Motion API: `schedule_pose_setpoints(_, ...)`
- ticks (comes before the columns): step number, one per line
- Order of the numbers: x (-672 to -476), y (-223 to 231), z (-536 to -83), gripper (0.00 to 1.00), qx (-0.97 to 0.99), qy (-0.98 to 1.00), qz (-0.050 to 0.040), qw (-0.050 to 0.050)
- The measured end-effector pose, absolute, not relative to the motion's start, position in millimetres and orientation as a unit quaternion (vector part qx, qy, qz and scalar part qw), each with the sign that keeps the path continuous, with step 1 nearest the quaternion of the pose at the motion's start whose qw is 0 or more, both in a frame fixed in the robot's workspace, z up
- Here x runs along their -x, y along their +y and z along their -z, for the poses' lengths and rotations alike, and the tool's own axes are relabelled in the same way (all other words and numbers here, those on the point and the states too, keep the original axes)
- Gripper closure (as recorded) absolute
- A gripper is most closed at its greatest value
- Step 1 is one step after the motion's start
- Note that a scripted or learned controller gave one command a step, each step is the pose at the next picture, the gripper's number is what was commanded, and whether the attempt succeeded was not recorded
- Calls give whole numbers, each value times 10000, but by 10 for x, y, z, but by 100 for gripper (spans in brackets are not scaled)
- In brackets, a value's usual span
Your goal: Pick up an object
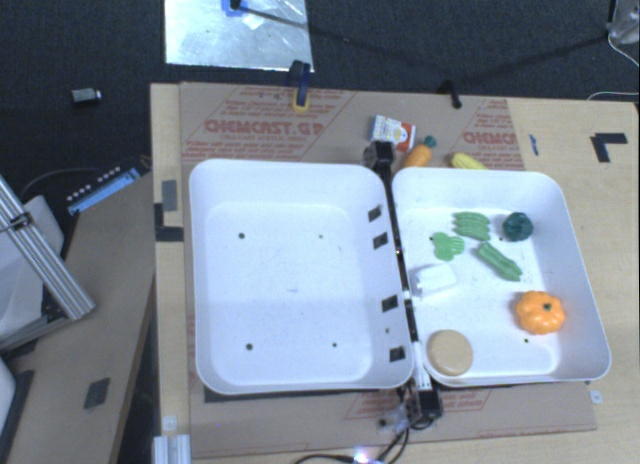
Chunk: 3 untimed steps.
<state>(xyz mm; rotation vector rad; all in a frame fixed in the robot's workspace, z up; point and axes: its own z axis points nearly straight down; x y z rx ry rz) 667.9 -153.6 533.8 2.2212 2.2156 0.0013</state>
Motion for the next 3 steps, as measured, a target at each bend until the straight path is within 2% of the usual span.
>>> schedule_pose_setpoints(1, -6677, -2051, -5356, 100, -7082, 7060, -4, 25)
schedule_pose_setpoints(2, -5944, -1459, -4276, 100, -7050, 7092, 22, -52)
schedule_pose_setpoints(3, -6121, -1338, -4663, 100, -7050, 7092, -20, 26)
